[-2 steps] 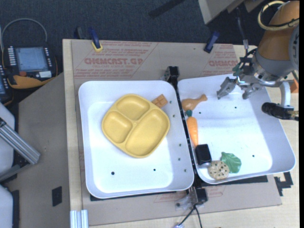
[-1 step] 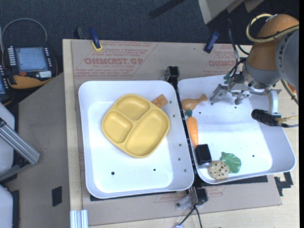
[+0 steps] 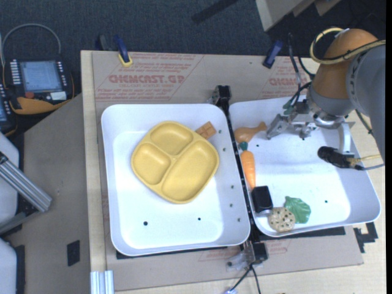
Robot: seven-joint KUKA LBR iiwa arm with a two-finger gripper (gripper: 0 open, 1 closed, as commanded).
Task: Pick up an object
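Note:
In the right bin (image 3: 361,210), an orange carrot (image 3: 247,169) lies along the left wall. A tan drumstick-shaped toy (image 3: 248,132) sits just above it. Near the front edge are a black block (image 3: 262,198), a round speckled cookie (image 3: 281,219) and a green leafy piece (image 3: 299,207). My gripper (image 3: 293,125) hangs over the back of the right bin, just right of the tan toy, and nothing shows in its grasp. A yellow divided plate (image 3: 176,161) lies in the left bin (image 3: 122,219), with a small brown block (image 3: 206,130) at its upper right rim.
The grey arm with its orange band (image 3: 340,60) comes in over the right bin's back right corner. A black cable part (image 3: 337,157) hangs over the bin's right side. A clamp (image 3: 222,94) stands between the bins at the back.

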